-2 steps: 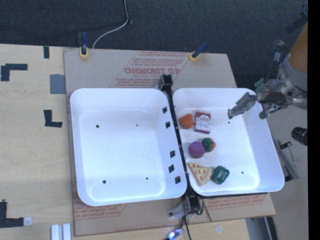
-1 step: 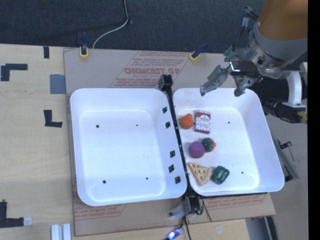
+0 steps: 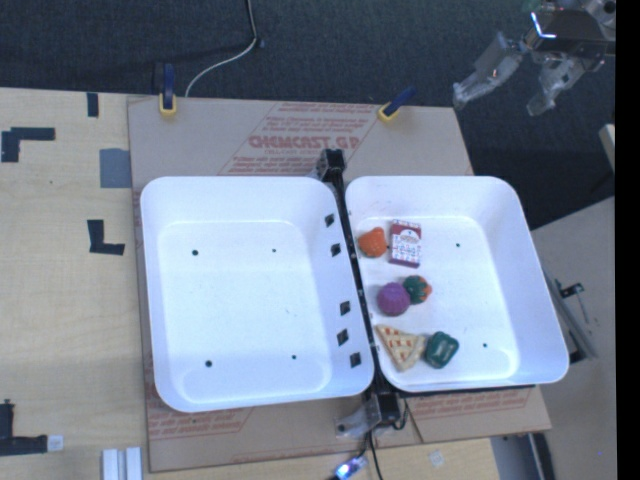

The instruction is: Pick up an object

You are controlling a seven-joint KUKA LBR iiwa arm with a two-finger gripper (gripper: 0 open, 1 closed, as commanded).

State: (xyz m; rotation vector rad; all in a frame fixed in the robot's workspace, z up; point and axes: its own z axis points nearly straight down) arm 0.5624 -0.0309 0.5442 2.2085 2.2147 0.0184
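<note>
My gripper (image 3: pixel 512 80) hangs at the top right, well above and behind the right bin (image 3: pixel 500 268), with its two grey fingers spread open and nothing between them. Along the right bin's left side lie an orange ball (image 3: pixel 372 242), a red and white box (image 3: pixel 405 245), a purple ball (image 3: pixel 392 298), a small green and orange piece (image 3: pixel 417 289), a waffle-like wedge (image 3: pixel 399 347) and a green piece (image 3: pixel 441 349).
The left bin (image 3: pixel 240 298) sits beside the right one on a brown cardboard sheet (image 3: pixel 290 138). Black clips run along the seam (image 3: pixel 345 288) between the bins. Two clamps (image 3: pixel 166 98) hold the cardboard's far edge.
</note>
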